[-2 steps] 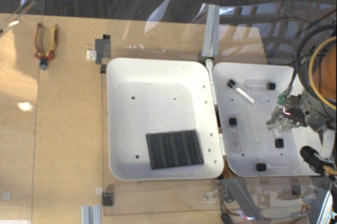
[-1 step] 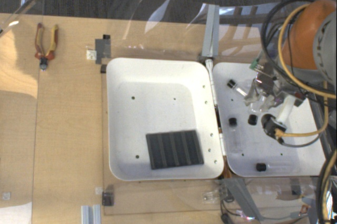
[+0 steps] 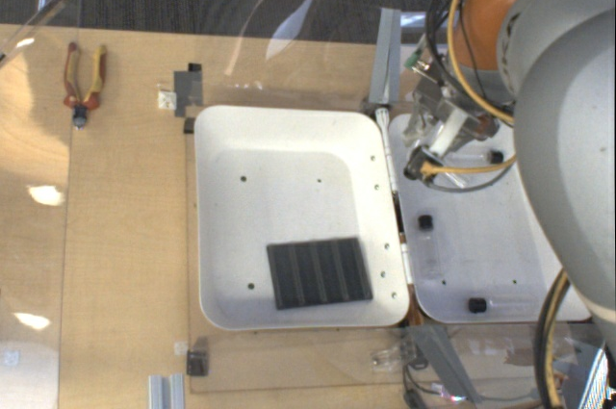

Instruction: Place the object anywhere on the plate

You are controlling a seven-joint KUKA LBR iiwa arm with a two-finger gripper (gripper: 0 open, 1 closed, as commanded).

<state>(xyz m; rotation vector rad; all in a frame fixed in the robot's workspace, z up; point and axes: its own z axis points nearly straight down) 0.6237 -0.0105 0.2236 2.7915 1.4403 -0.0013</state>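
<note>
1. Left bin [image 3: 279, 157]: a dark ribbed plate [image 3: 320, 272] lies flat in the lower-right part, slightly skewed to the walls.
2. Right bin [image 3: 491, 248]: two small black pieces, well apart. Upper piece [image 3: 424, 222] sits near the left wall; lower piece [image 3: 476, 305] sits by the bottom rim.
3. Gripper [image 3: 430, 142] hangs over the right bin's upper-left corner, just beside the wall shared with the left bin.
4. Grey arm [image 3: 568, 109] with an orange band covers the right bin's right side.
5. Red-handled pliers [image 3: 84, 82] lie on the bench [image 3: 125, 234] at upper left, well apart from both bins.
</note>
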